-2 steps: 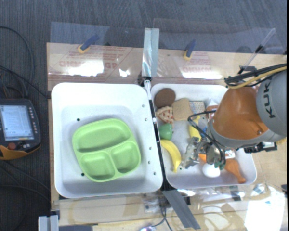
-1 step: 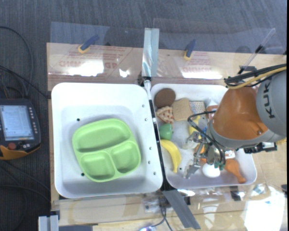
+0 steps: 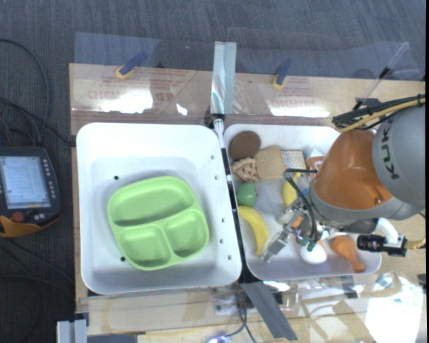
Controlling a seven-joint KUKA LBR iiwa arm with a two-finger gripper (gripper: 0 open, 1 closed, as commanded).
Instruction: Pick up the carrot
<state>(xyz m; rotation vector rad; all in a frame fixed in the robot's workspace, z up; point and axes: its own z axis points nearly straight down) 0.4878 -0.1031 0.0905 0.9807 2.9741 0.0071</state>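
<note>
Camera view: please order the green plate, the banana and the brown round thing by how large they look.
1. Green plate, clearly the largest.
2. Banana.
3. Brown round thing, the smallest, though not much smaller than the banana.

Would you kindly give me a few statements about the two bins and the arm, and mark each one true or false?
1. The green divided plate lies in the left bin. True.
2. The banana lies on the green plate. False: it lies in the right bin, near the wall between the bins.
3. The gripper is over the right bin. True.
4. The carrot sits between the gripper's fingers. False: it lies on the bin floor, to the right of the gripper.
5. The handheld screen unit sits inside the left bin. False: it lies outside, to the left of the bench.
</note>
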